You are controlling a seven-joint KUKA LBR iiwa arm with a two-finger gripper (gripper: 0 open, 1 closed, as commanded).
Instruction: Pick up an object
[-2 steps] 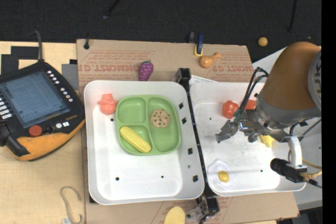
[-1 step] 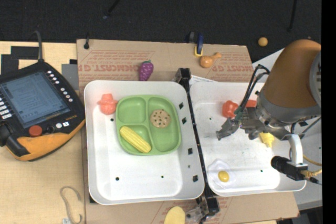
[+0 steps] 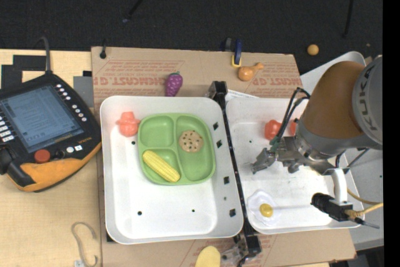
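My gripper (image 3: 270, 159) hangs low over the middle of the right bin (image 3: 250, 115), reaching in from the right. A red toy (image 3: 272, 129) lies just beyond it, partly behind a cable and apart from the gripper. A fried-egg toy (image 3: 264, 207) sits near the bin's front edge, below the gripper. In the left bin (image 3: 162, 222) a green divided plate (image 3: 201, 166) carries a yellow corn cob (image 3: 161, 166) and a cookie (image 3: 190, 141). A salmon-pink toy (image 3: 127, 124) lies at that bin's back left corner.
On the cardboard behind the bins lie purple grapes (image 3: 174, 83) and an orange gourd (image 3: 248, 72); a blue clamp (image 3: 236, 54) stands close by. A yellow toy (image 3: 208, 256) sits in front of the bins. A teach pendant (image 3: 40, 128) rests on the bench at left.
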